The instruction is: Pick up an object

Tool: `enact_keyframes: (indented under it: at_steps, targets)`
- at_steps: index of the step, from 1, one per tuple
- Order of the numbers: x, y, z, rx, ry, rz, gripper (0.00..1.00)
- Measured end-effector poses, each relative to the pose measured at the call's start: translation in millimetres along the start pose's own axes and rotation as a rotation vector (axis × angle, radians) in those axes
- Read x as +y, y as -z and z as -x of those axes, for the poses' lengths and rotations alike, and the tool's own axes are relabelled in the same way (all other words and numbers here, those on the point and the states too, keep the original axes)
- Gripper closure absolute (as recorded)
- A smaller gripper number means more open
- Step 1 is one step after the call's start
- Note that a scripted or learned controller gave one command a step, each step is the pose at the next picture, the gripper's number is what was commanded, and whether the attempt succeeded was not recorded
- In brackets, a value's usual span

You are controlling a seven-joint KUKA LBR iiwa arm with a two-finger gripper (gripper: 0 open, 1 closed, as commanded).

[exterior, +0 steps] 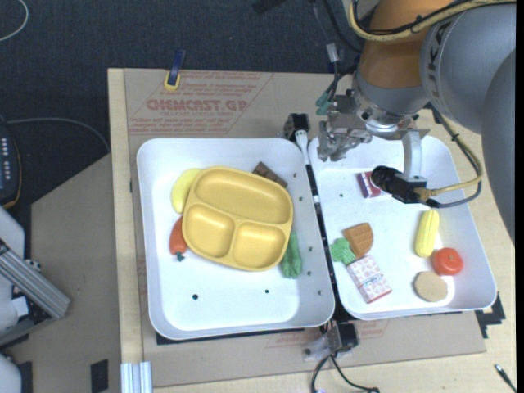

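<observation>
Nearest edge of right white bin (pixel 475 297): round tan biscuit-like disc (pixel 431 286) by the front right corner, small red tomato-shaped toy (pixel 447 261) touching just behind it. Left of these, flat pink-and-white patterned packet (pixel 370 277), lying at a slant; green leafy toy piece (pixel 341 250) at its upper left end, brown waffle-textured wedge (pixel 359 237) just behind that. Yellow corn-cob toy (pixel 426 232) upright-ish along the right side, just behind the tomato.

Left white bin (pixel 160 244): large yellow three-compartment plastic tray (pixel 237 218) across the middle, tilted. Orange-red carrot-like piece (pixel 178 239) tucked under its left edge, yellow banana-like piece (pixel 183 188) under its upper left, green leafy piece (pixel 291 258) at its right edge, dark brown piece (pixel 267 173) peeking out behind.

Farther back in right bin: small red-and-white carton (pixel 368 184), beside a black cylindrical fitting (pixel 395 185) on a cable.

At the rear — two-finger gripper (pixel 336 143) over the back left corner of the right bin, near the divider, well apart from the toys. Nothing seen between fingers; open or closed — cannot tell. Grey arm with orange band (pixel 405 31) above, entering from right.
</observation>
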State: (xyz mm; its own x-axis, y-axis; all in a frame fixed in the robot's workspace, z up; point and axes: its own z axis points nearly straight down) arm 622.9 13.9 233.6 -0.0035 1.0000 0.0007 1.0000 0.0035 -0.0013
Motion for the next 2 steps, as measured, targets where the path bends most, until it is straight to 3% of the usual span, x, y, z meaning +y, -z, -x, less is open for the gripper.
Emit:
enact_keyframes:
  at_steps: [1, 2]
  targets:
    - [3.6, -17.4, -53.3, 0.000, 0.002, -0.002, 1.00]
    - [11.5, -11.8, -60.6, 0.000, -0.002, 0.004, 1.00]
